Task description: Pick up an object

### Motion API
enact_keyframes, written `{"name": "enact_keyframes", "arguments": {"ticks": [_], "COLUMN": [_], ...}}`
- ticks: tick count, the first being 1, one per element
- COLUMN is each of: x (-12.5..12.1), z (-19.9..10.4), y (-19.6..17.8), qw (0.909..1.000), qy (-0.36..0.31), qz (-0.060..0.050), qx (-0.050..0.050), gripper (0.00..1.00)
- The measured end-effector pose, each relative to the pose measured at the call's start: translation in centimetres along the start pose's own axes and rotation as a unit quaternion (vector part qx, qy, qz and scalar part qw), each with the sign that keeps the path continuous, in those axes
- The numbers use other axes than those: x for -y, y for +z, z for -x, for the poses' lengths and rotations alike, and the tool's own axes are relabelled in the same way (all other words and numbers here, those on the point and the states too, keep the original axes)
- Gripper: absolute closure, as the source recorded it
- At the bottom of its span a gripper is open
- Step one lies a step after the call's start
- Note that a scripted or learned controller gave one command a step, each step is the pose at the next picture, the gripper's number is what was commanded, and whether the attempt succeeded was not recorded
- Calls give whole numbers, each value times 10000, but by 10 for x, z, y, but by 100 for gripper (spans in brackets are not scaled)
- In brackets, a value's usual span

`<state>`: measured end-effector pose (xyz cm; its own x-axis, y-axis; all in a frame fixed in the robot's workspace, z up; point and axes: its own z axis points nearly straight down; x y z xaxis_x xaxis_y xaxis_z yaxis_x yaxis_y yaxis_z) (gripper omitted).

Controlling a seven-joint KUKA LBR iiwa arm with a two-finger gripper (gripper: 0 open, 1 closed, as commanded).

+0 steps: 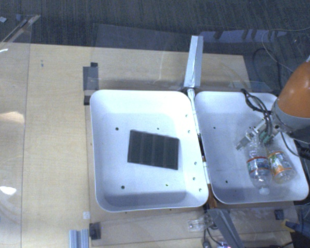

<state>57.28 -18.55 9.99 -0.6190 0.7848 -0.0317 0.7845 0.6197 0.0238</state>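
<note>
We see the tool (254, 136) low in the right bin (219, 138), just above two plastic bottles (267, 165) near its right edge. We cannot tell its state; nothing looks lifted yet, so the pick remains.

1. A robotics lab or test cell: a pale wooden desk (46, 154) carries two shallow white bins (106, 138) bolted side by side.
2. Beyond the bins, dark carpet-like flooring (119, 6).
3. Right of the bins, loose black cables (253, 103) and a grey-and-orange robot arm (299, 97).
</note>
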Motion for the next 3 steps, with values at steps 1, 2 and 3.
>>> {"name": "enact_keyframes", "arguments": {"ticks": [1,2,3], "x": [32,27,28], "z": [-22,-21,-21], "y": [2,-10,-10], "qw": [9990,9990,9990], "qy": [-450,-443,-444], "qz": [-2,40,33], "qx": [-26,-6,-3], "gripper": [0,100,0]}}
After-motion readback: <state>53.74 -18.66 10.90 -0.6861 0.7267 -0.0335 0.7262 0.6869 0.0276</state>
